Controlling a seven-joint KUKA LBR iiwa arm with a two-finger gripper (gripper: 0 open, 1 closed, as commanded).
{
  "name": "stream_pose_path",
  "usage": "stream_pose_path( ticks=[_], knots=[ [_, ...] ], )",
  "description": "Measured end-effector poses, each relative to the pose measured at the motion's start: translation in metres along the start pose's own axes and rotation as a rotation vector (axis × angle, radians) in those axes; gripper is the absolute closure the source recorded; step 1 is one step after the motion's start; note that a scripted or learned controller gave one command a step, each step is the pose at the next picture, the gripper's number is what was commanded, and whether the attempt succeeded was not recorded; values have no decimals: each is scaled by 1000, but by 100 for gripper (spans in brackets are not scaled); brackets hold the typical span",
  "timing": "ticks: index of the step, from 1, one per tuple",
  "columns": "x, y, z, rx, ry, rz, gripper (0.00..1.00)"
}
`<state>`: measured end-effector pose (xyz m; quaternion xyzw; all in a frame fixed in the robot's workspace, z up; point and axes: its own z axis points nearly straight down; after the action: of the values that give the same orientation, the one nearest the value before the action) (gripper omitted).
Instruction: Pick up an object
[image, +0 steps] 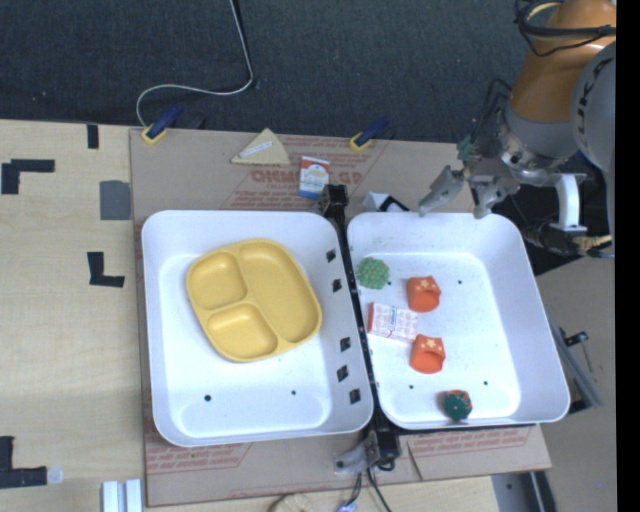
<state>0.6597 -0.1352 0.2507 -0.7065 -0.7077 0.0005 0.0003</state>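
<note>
Right bin (500, 240), centre-right of frame, is holding the candidates: green bumpy ball (373, 272) near its upper left, orange cup-like piece (423, 293) just right of it, pink-and-white packet (392, 321) lying flat below, second orange piece (427, 354) under that, small green-and-red item (457, 404) near the lower edge. Gripper (461, 196) is hovering over the bin's upper rim, fingers spread wide, gripping nothing. Left bin (160, 300) is carrying a yellow divided tray (252, 298). Small red-white-blue carton (314, 177) is standing on the cardboard above the bins.
</note>
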Motion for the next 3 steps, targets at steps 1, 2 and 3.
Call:
stream_pose_path(
  ticks=[1,2,3],
  knots=[
    [2,-47,70,2,1,0,0],
    [3,-56,164,-3,0,0,0],
    [3,-56,155,-5,-2,-1,100]
  ],
)
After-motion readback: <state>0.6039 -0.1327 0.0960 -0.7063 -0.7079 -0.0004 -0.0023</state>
